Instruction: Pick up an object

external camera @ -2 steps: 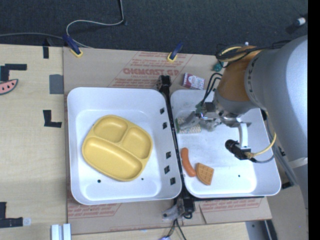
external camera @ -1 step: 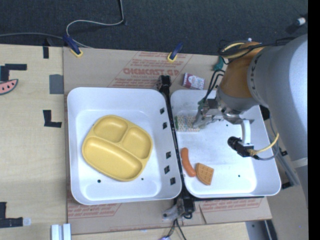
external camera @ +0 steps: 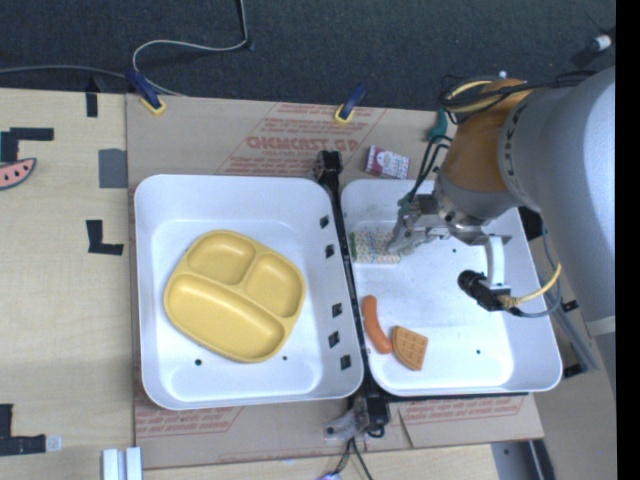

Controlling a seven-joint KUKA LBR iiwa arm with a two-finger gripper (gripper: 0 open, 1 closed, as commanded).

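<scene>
Gripper (external camera: 398, 240) sits low in the right bin (external camera: 520, 363), over a pale speckled sponge (external camera: 372, 245) by the divider; I cannot tell how its tip is set or whether it grips anything. Crowding the divider wall could spoil the grab. A hot dog (external camera: 375, 325) and waffle (external camera: 408, 347) lie nearer, the sponge partly covered.
</scene>
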